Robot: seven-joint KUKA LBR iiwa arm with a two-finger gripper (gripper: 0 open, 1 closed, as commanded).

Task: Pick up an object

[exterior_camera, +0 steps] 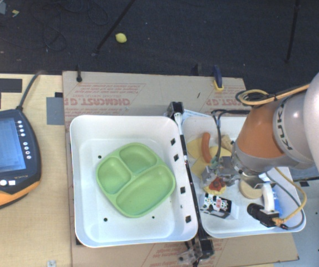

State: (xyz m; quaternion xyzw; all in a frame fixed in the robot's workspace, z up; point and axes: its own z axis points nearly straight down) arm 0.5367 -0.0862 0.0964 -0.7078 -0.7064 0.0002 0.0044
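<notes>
The arm reaches in from the right over the right bin (234,231). Its gripper (215,178) hangs low in the bin's left half, just above a small red object (217,184). A red sausage (205,144) lies on a pale yellow piece (195,148) at the bin's far left. Another yellow piece (226,143) sits beside them, partly under the wrist. A black-and-white box (216,205) lies near the bin's front edge, below the gripper. A beige round object (250,190) peeks out under the arm.
The left bin (87,204) holds a green divided plate (136,179) in its middle. A white and blue item (269,197) lies at the right bin's front right. A tablet-like pendant (6,152) rests on the bench at far left.
</notes>
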